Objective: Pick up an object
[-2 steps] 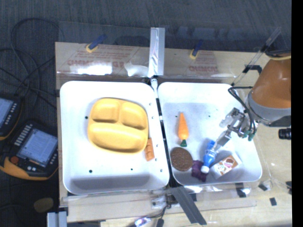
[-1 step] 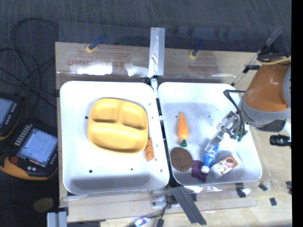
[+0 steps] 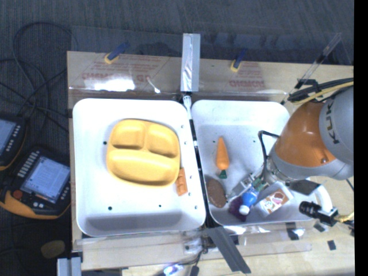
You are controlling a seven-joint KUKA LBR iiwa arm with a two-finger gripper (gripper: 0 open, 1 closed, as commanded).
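The arm (image 3: pixel 313 142) leans in over the right bin (image 3: pixel 241 111), its grey and orange bulk covering that bin's right side and near corner. The gripper (image 3: pixel 253 184) sits low among a tight cluster by the bin's front wall: a small bottle with a blue cap (image 3: pixel 247 200), a dark purple thing (image 3: pixel 237 209) partly under it, a white carton (image 3: pixel 273 201) just to the right, and a brown oval piece (image 3: pixel 216 193) to the left. How the gripper stands I cannot tell; it is too small and crowded. A carrot (image 3: pixel 222 154) lies apart, farther back in the right bin, with bare white floor around it. Beyond the divider, the left bin (image 3: pixel 86 154) holds a yellow divided tray (image 3: pixel 144 151), and a small orange piece (image 3: pixel 181 183) is wedged against the divider wall.
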